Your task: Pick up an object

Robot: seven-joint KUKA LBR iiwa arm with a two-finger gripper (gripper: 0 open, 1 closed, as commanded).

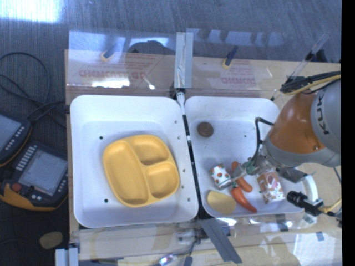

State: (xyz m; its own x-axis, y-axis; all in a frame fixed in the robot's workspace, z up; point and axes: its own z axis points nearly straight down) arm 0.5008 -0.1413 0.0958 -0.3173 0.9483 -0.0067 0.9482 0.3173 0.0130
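1. Closest to the camera, at the bottom edge of the right bin (233,107), there's a pale yellow wedge-shaped piece (221,202) lying flat. Just beside it on the right is a carrot (244,198), angled toward the bin's lower right corner.
2. A little further up sits a small white cup with red spots (220,175), tipped on its side. Right of it is a second, shorter orange piece (243,185), near the top of the carrot.
3. On the right side of that cluster is a white carton with a red pattern (270,187), standing a bit tilted, close to the bin's right wall.
4. The gripper (252,166) is down in the right bin, above the cluster, between the cup and the carton. Honestly can't tell from this angle whether it's spread or closed, and nothing is clearly caught in it. The grey arm with its orange band (297,129) comes in from the right.
5. The left bin (83,148) holds a yellow divided plate (140,169), three sections, lying flat in the middle and turned a bit.
6. Further back in the right bin, a small brown round thing (205,129) sits alone near the divider, well apart from the rest.
7. Off the bench at far left there's a handheld control pad (33,176) with cables on the dark floor.
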